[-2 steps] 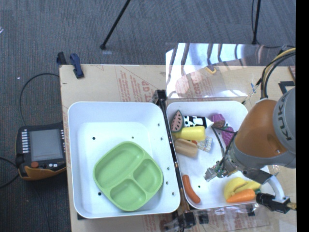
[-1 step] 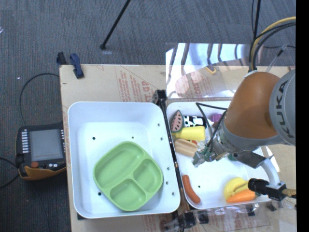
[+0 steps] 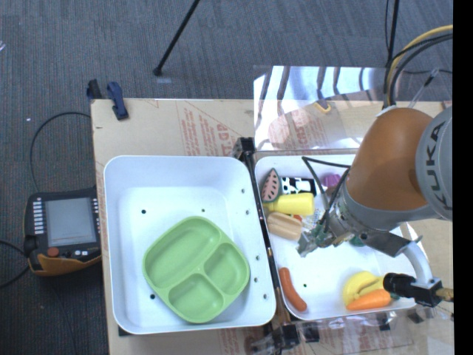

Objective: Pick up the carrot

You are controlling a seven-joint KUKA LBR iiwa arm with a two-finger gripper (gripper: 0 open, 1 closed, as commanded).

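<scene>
Two bins, arm over the right one.
Carrot (image 3: pixel 369 299) lies beside banana (image 3: pixel 360 285); gripper (image 3: pixel 314 239) state seemingly unreadable.

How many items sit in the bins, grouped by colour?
Green: 1, divided plate
Orange: 1, carrot
Yellow: 2, banana, block
Red: 2, sausage, watermelon slice
Tan: 1, bread roll
Purple: 1
Black-and-white: 1
Total: 9
</scene>
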